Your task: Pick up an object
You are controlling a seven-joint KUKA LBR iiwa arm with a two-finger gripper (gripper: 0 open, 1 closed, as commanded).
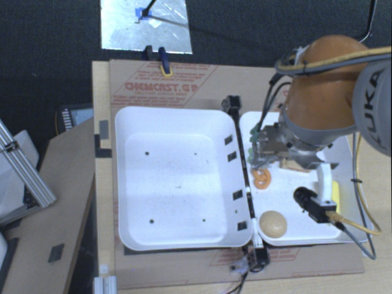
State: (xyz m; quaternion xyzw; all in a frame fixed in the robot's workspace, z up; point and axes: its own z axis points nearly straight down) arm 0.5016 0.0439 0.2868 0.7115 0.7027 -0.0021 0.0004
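Note:
In the right bin [288, 234], an orange ring-shaped piece [261, 179] lies near the left wall. A round tan ball [273, 223] rests at the front left corner. My gripper [260, 158] hangs directly over the orange piece, its tip just above or touching the piece's far edge. The wrist and the big orange band of the arm [327, 84] cover the back of this bin. A brown flat piece [296, 166] pokes out from under the wrist, and a yellow piece [335, 193] lies by the right side.
The left bin [128, 164] sits beside the right one, split from it by a rim with black clips [236, 164]. Both stand on a cardboard sheet [159, 81]. A shiny metal plate [146, 16] lies beyond the bench.

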